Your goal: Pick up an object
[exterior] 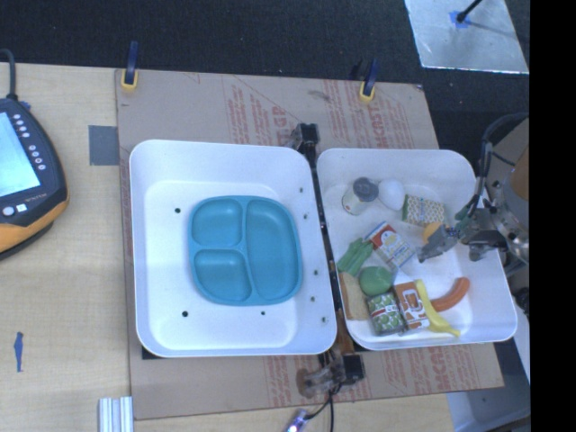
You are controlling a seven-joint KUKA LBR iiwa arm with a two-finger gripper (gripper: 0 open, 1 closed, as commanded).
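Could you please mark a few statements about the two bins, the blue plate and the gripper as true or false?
1. The blue plate lies in the left bin. True.
2. The plate has three compartments. True.
3. The hot dog lies on the plate. False: it lies in the right bin, near the banana.
4. The gripper hangs above the left bin. False: it is over the right bin, near the bin's right side.
5. The toys are gathered in the right bin. True.
6. The green box sits outside both bins. False: it lies inside the right bin, near its far side.
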